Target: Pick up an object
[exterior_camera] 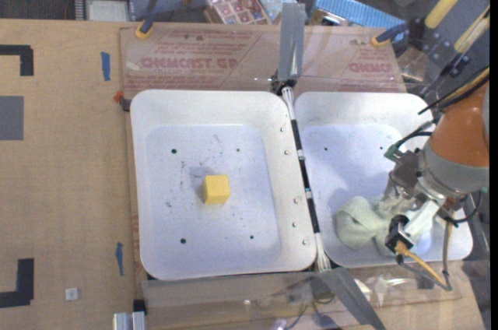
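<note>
A small yellow cube (216, 189) lies near the middle of the left bin (156, 118). A pale greenish soft lump (358, 223) rests in the front part of the right bin (342, 114). My gripper (391, 205) is low in the right bin, against the right side of the lump and partly over it. The grey wrist and orange band (465, 135) rise behind it to the right. The wrist hides where the gripper meets the lump.
A ridge (299, 173) where the two bin rims meet separates the bins. Behind the bins lie a wooden board with red lettering (202, 60) and clutter beyond it. Bare wooden bench (58, 165) stretches to the left.
</note>
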Robot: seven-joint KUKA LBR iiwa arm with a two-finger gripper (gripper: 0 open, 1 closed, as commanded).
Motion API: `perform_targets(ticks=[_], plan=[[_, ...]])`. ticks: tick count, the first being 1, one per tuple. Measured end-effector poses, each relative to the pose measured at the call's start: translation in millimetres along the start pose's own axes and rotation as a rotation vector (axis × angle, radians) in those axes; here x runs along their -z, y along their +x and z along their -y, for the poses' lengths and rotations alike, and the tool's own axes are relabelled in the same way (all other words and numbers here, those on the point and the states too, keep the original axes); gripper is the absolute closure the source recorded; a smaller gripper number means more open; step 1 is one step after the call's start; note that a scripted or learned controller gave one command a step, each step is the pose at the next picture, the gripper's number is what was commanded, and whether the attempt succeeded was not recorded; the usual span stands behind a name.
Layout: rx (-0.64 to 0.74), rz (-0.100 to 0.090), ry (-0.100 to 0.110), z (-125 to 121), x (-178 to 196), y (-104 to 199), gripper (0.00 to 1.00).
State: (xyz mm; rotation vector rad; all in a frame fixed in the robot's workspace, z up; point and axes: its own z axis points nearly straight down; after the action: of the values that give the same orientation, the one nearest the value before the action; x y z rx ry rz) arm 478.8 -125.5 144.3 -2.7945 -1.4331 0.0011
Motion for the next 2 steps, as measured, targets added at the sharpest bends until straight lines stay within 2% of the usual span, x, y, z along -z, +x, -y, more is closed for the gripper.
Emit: perform_targets(ticks=[1,2], plan=[[0.248,0.001,-0.003,-40,38,-54,1.0],[0.183,0.0,-0.001,-9,88,8,1.0]])
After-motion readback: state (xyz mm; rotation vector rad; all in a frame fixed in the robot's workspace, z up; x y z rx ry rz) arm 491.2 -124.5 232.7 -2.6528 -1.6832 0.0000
